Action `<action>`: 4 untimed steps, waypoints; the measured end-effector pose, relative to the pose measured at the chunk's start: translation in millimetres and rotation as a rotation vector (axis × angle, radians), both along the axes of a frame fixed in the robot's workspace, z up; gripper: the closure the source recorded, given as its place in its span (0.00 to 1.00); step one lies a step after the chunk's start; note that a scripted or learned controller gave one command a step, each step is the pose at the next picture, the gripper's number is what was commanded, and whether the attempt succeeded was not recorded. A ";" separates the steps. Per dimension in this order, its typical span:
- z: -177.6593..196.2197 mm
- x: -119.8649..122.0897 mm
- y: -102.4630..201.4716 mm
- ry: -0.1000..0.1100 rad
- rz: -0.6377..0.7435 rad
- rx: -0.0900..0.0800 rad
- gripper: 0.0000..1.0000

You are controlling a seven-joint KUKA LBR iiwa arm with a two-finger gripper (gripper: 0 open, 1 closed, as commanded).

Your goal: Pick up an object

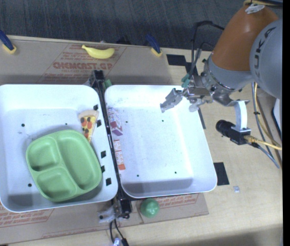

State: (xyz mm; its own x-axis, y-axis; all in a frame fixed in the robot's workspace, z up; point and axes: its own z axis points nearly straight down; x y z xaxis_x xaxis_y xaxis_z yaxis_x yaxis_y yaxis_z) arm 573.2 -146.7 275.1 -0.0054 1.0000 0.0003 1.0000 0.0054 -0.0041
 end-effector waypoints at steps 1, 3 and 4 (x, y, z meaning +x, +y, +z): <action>-144.3 -15.4 -21.3 0.005 0.001 0.001 0.00; -183.1 -19.3 -9.1 -0.002 0.004 0.000 0.00; -183.0 48.1 24.5 -0.004 0.001 0.001 0.00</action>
